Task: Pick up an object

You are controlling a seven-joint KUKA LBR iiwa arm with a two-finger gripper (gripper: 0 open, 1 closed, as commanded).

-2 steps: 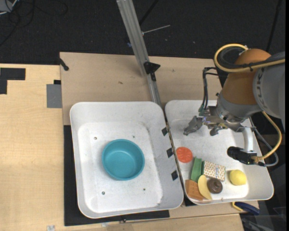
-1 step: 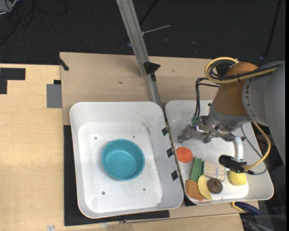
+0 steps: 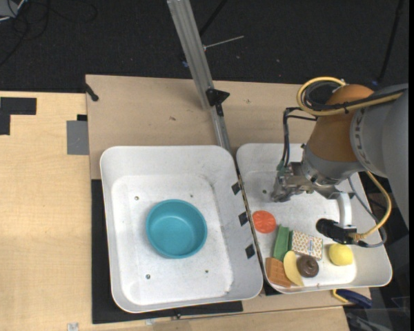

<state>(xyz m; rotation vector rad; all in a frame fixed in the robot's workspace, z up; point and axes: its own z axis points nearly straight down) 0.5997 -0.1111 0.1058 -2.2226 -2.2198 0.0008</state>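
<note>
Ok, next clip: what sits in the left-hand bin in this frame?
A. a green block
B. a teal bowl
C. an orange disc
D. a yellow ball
B. The teal bowl sits alone in the left bin, while the small items such as the orange disc and the yellow ball lie in the right bin.

Arm (image 3: pixel 372 129): cut off at right edge. Right bin (image 3: pixel 262 164): far side partly hidden beneath arm. Gripper (image 3: pixel 284 188): too small to read.
</note>
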